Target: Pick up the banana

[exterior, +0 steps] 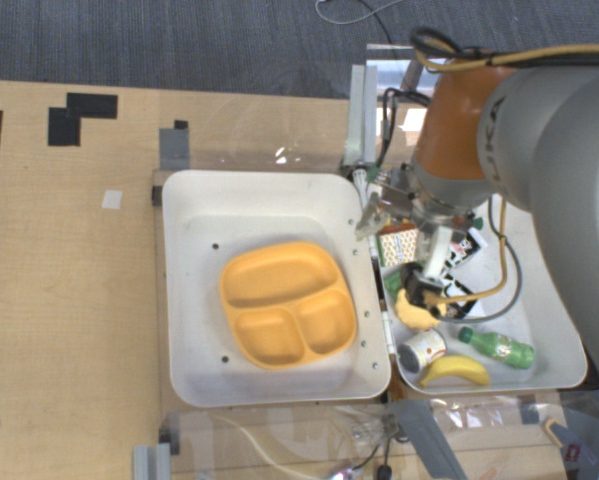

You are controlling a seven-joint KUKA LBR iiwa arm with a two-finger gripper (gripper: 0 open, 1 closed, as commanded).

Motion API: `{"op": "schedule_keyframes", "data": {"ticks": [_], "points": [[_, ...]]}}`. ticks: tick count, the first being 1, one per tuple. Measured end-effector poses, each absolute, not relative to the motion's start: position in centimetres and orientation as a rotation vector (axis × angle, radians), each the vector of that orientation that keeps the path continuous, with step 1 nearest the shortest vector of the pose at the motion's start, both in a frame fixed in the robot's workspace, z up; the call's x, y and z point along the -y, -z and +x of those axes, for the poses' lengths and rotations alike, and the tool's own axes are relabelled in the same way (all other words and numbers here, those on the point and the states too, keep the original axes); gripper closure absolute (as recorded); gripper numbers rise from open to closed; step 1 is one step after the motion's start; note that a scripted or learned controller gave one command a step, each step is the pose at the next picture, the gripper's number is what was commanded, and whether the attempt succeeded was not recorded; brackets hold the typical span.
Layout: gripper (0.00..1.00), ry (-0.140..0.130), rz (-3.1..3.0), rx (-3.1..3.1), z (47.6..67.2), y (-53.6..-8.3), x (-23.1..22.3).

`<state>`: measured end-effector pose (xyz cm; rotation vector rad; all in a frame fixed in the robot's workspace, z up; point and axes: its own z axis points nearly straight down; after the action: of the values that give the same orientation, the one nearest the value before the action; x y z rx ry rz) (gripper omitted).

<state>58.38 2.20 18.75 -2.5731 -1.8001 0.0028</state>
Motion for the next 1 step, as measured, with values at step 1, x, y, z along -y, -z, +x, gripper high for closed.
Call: {"op": "schedule_keyframes", "data": {"ticks": [1], "points": [[1.00,-0.007,-2.570,1.800,58.53,-19.43,-2.23]]}}
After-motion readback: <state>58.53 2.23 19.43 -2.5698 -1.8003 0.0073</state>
